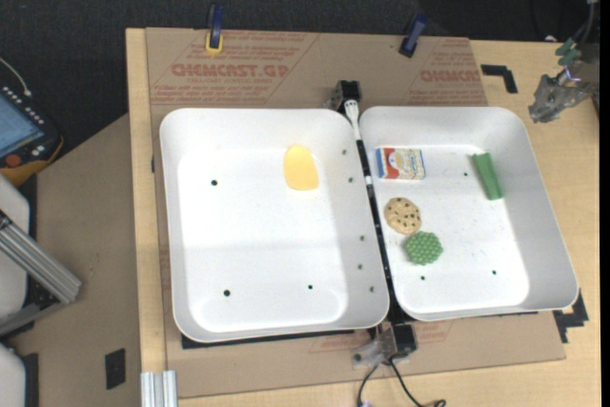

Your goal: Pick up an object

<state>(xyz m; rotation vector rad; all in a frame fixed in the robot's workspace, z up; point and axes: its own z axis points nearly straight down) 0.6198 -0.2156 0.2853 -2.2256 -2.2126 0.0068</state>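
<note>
The gripper (556,93) shows at the far right edge of the camera view, in the upper part of the picture, as a small grey metallic shape with a greenish tint at its top. It sits well out to the right, raised toward the back, and nothing is seen between its tips. Behind it, at the very edge, a short stretch of dark cabling and grey hardware rises upward. The part is too small and blurred to tell how its tips stand or which way the wrist is turned.
</note>
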